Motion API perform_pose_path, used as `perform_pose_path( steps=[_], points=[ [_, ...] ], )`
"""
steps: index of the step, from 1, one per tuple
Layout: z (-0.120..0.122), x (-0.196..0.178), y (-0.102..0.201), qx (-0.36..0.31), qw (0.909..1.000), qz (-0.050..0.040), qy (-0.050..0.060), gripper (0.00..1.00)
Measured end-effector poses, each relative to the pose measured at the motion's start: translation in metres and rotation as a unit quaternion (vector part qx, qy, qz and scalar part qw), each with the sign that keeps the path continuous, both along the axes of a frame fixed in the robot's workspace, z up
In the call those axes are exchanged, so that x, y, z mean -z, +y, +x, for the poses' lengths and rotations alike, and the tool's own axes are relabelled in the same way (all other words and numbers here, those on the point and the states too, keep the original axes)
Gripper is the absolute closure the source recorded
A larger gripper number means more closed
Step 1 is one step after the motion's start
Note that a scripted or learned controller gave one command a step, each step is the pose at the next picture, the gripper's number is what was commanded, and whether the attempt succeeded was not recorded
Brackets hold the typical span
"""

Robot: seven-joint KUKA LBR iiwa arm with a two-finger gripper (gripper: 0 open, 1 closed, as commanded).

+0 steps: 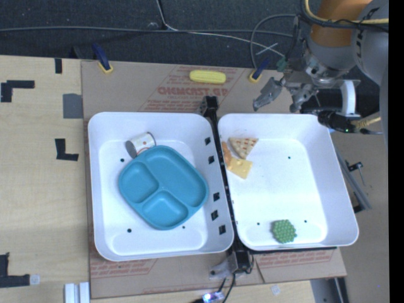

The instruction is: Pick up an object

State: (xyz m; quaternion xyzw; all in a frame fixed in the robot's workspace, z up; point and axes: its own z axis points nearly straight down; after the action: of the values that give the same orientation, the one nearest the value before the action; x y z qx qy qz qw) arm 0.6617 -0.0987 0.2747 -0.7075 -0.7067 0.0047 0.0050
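A: Objects: green ball point(284, 231) front of right bin point(328, 169), wedge pieces point(240, 155) at its left wall.
B: Gripper point(284, 97)?
A: Fingers spread, holding nothing, above bin's back rim. Arm cut off top right.

a light wooden table point(38, 188) with black tape marks point(63, 149) fills the left side and foreground. on it lies a brown cardboard sheet point(170, 90) printed with red lettering, held at its far edge by two blue and yellow clamps point(101, 59). a yellow object point(207, 77) rests on the cardboard near that edge. behind the table hangs a dark cloth backdrop point(126, 5), with thin cables point(189, 33) running across it. the light is even and soft, with faint shadows
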Motion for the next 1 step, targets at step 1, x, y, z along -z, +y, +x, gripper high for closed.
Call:
perform_pose_path(
  steps=[1],
  points=[
    [0.0018, -0.0078, 0.0002, -0.001, 1.0000, -0.0006, -0.006, 0.00]
  ],
)
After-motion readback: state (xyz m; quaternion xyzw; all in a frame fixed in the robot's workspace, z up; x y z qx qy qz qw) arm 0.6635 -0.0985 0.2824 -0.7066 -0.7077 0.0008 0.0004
